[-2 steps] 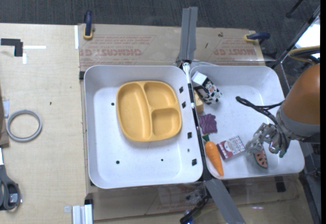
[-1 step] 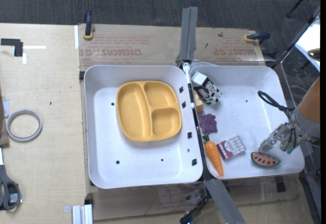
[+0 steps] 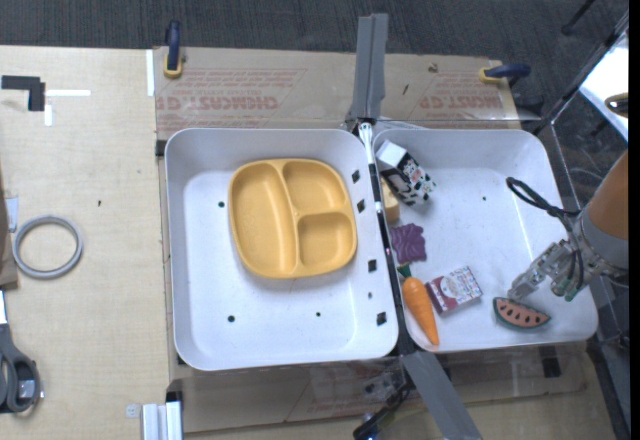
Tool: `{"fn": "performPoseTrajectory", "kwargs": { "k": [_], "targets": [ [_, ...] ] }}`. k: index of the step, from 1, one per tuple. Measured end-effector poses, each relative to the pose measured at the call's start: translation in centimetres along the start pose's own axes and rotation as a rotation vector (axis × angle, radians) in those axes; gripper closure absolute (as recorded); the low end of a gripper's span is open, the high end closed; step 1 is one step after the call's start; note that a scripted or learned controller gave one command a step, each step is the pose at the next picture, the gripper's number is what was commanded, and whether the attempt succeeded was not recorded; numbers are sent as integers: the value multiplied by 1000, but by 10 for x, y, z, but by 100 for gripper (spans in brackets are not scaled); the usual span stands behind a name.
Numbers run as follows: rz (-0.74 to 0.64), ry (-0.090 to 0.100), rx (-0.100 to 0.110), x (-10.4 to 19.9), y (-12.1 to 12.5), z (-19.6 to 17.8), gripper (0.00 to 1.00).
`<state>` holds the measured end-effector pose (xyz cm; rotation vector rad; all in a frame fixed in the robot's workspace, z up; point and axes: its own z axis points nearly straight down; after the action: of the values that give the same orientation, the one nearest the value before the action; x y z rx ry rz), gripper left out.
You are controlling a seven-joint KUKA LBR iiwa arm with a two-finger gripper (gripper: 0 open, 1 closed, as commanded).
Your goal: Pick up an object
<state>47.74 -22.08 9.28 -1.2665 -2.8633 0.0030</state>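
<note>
The left bin point(image 3: 190, 258) holds a yellow plate point(image 3: 292, 218). In the right bin point(image 3: 480, 163), the carrot point(image 3: 421, 310) lies by the divider, then a small carton point(image 3: 453, 289), then the watermelon slice point(image 3: 521, 313) near the front right corner. Its long axis runs roughly left to right, rind edge toward the front. The gripper point(image 3: 527, 280) sits just above and behind the slice, tips close to it; whether it is open or closed cannot be told. The slice looks the nearest target.

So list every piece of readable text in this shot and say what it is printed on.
Red print on the cardboard sheet behind the bins: mirrored and too blurred to read.
Print on the small red-and-white packet in the right bin: too small to read.
Nothing else carries legible text.
</note>
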Motion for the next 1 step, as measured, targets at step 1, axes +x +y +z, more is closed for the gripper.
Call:
{"fn": "performPoseTrajectory", "kwargs": {
  "k": [1],
  "targets": [
    [-3, 5, 3, 0, 1, -5, 100]
  ]
}}
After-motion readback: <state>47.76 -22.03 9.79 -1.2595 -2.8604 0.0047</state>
